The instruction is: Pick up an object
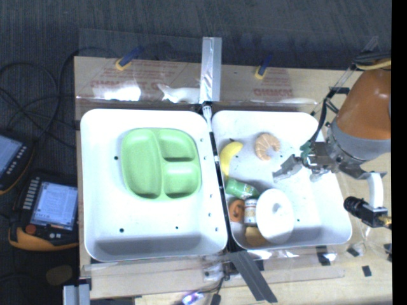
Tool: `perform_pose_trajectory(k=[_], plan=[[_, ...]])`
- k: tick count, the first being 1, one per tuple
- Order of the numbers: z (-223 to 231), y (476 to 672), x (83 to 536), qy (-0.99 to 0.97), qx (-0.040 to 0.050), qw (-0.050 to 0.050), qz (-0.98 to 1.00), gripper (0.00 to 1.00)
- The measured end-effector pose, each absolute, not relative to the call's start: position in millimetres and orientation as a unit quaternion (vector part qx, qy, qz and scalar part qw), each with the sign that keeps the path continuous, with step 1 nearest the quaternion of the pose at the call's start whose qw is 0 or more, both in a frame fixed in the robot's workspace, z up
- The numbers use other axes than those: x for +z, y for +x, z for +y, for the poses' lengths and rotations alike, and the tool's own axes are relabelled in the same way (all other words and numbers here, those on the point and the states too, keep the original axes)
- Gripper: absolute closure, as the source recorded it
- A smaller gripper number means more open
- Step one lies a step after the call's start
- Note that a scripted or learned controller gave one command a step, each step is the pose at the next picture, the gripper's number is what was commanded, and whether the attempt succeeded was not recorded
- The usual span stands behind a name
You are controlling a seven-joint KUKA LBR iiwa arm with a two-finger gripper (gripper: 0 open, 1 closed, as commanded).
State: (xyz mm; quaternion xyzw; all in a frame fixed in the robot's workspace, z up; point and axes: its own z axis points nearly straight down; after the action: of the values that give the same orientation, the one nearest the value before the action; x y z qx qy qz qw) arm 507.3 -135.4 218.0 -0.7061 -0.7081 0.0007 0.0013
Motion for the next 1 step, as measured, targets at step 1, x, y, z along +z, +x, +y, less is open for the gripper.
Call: perform_pose_trajectory(k=[1], plan=[[-114.3,561.9,148.4,-0.593,-0.0001,0.001,-0.805,0.00]])
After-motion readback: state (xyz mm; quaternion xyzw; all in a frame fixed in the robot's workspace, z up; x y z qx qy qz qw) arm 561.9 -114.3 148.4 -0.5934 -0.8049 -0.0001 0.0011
